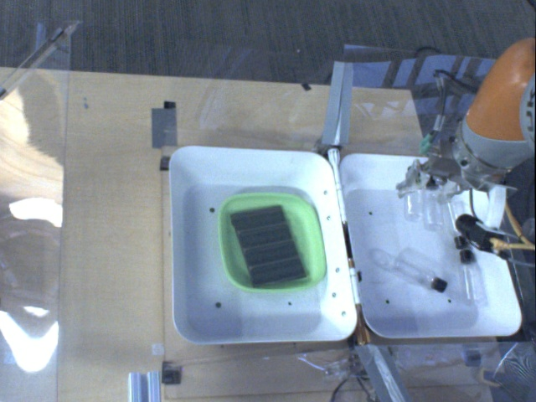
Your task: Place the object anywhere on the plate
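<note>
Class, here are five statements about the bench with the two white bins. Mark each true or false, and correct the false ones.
1. The green plate sits in the left bin. True.
2. A dark ridged object lies on the plate. True.
3. The plate is red. False: it is green.
4. The gripper is over the left bin. False: it is over the right bin.
5. The dark ridged object lies in the right bin. False: it is in the left bin, on the plate.
</note>
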